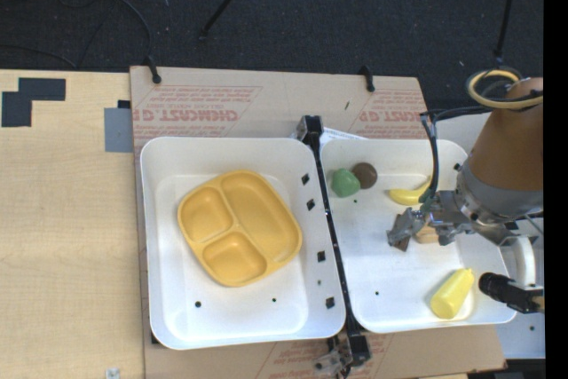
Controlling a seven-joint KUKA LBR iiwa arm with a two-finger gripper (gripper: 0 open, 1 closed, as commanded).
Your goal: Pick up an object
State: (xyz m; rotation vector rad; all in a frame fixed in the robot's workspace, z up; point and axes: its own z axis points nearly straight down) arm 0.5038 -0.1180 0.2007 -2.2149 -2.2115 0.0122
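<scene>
Nearest, in the front right corner of the right bin: a yellow block, lying tilted. Further back, low over that bin's middle right: the end effector, reaching in from the right; wide or narrow, cannot tell. Touching or just beside it: a small tan piece, not clearly gripped. About level, in the left bin: a yellow divided plate, set askew. Beyond, near the right bin's back wall: a banana, then a green ball touching a brown ball. Under both bins: cardboard on the desk.
</scene>
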